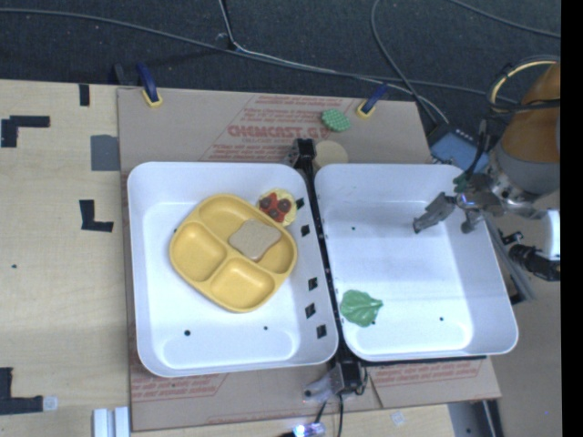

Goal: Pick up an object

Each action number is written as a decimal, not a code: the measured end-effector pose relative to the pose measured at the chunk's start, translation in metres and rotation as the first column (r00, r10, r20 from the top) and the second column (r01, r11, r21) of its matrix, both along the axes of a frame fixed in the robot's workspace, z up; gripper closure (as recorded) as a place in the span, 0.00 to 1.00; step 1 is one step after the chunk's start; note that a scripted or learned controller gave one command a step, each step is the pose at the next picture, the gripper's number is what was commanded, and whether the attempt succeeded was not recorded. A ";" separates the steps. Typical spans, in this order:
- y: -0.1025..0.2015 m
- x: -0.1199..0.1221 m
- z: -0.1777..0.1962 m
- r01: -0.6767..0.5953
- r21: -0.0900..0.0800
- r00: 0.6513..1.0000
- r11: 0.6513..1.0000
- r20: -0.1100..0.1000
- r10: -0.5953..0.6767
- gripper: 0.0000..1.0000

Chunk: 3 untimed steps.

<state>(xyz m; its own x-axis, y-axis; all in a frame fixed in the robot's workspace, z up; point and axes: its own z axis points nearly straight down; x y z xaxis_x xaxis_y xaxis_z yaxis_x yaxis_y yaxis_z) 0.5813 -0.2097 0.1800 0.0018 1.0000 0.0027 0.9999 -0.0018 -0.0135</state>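
Fingers (pixel 448 213) seen spread apart at the right bin's (pixel 474 340) upper right, one prong reaching left toward about the bin's middle-top, the other short and pointing down by the rim. Nothing between them; released, grasping nothing, apparently hanging above the white floor rather than touching it, though contact could not be told for certain from the slant.

Nearest candidate for picking: green leafy piece (pixel 361 308), lying low in the same bin near its left wall and front edge. Lay down and to the left from the fingers, well apart, with bare bin floor between. Roughly rounded and flat in outline, slightly wider than tall, so no strong long axis to line up against.

Other things sat farther off in the left bin (pixel 150 271): yellow divided plate (pixel 205 244) carrying a tan slice (pixel 254 238), and a small red-and-yellow item (pixel 278 205) at the plate's upper right edge, near the divider.

Judged as an approach not yet begun: a diagonal travel toward the front left corner needed, then a descent. Flatness of the leafy piece likely to make the pinch unreliable.
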 end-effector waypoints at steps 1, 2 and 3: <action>0.000 0.003 0.007 -0.003 -0.003 1.000 1.000 0.012 0.003 0.00; 0.001 0.003 -0.058 -0.003 -0.002 1.000 1.000 0.006 0.003 0.00; 0.001 0.004 -0.096 -0.004 -0.005 1.000 1.000 0.015 0.004 0.00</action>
<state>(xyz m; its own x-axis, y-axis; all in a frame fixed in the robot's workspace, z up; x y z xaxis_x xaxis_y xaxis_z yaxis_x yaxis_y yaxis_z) 0.5854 -0.2087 0.0841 -0.0019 1.0000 -0.0027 1.0000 0.0020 0.0012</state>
